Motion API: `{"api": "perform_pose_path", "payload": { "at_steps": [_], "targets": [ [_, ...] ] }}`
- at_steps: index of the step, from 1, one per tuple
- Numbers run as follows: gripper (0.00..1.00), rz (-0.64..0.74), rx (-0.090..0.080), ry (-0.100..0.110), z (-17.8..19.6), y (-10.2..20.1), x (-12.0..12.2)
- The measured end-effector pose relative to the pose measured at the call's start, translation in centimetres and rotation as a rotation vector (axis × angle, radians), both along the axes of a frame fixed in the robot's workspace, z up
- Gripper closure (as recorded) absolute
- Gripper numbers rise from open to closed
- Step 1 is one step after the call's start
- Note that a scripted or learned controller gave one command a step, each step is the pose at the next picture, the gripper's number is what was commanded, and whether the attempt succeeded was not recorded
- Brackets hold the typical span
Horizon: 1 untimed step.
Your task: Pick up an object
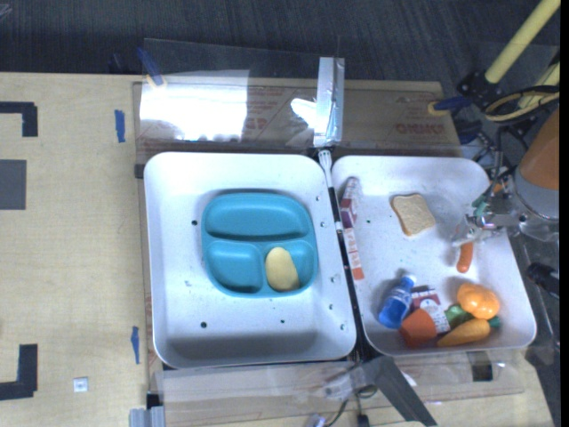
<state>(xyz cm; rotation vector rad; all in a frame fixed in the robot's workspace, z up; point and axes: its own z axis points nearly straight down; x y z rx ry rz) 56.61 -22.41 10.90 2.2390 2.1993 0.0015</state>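
Just below the claw, inside the right bin, lies a small orange carrot-like piece, upright along the bin floor and close to the claw's tips, perhaps touching them; the view is too small there to be sure. Whether the claw is apart or together I cannot tell, since its tips blur into the bin's white wall, and nothing shows clamped between them.

Further below the claw, in the bin's lower right corner, sits a cluster of toy foods: an orange round fruit, a long orange piece beneath it, a red-orange lump to their left, and a blue bottle leaning at the left of the heap, with a small red and white item between bottle and fruit. These touch or nearly touch one another.

To the claw's left, well apart from it, a slice of bread lies flat on the bin floor. Further left again, a thin red and white tube rests along the bin's left wall.

Beyond that wall, the left bin holds a blue divided tray, and a yellow lemon-shaped object sits in the tray's lower right compartment. Both bins rest on a pale wooden surface. The arm's orange band shows above and right of the claw.
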Motion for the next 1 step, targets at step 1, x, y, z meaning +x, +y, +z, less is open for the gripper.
{"api": "perform_pose_path", "payload": {
  "at_steps": [1],
  "targets": [
    [1.0,0.042,0.003,-0.009,12.31,10.3,2.58]
  ]
}}
